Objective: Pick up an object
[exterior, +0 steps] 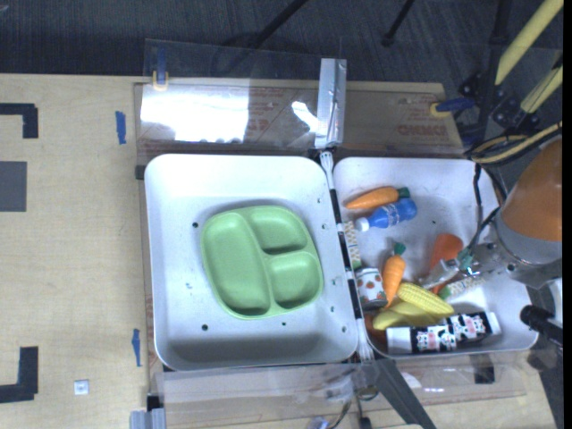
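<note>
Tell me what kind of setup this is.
Likely a lab bin-picking test cell: two white bins on a bench, toy food like a carrot and corn, tripod legs on carpet behind.

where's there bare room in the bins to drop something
Left bin: bare white floor rings the green divided plate, widest along its far and left walls. Right bin: bare only at the far-right corner beyond the carrot; its near half is crowded.

The single fixed camera is looking down at a slant from above the counter [71, 239], framing both white bins [179, 186] side by side, with dark floor [179, 7] beyond the counter's far edge.
</note>
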Action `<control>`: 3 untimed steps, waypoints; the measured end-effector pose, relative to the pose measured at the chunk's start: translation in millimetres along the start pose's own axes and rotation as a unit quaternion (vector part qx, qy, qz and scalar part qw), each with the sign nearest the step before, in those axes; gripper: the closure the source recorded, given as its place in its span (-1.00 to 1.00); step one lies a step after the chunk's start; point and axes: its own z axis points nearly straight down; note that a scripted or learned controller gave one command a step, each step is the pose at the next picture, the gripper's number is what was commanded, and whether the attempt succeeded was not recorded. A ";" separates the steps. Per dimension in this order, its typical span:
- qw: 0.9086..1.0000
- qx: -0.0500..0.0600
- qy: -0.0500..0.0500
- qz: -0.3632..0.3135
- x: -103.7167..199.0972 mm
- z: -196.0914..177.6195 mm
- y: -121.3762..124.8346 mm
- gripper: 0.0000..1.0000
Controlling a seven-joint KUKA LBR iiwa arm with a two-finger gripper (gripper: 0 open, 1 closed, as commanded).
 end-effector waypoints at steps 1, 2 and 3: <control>1.000 -0.002 -0.001 0.002 -1.7 -10.6 0.2 1.00; 0.993 -0.001 -0.002 -0.121 24.3 -0.5 30.4 1.00; 0.998 0.002 -0.001 0.059 52.4 -168.2 36.1 1.00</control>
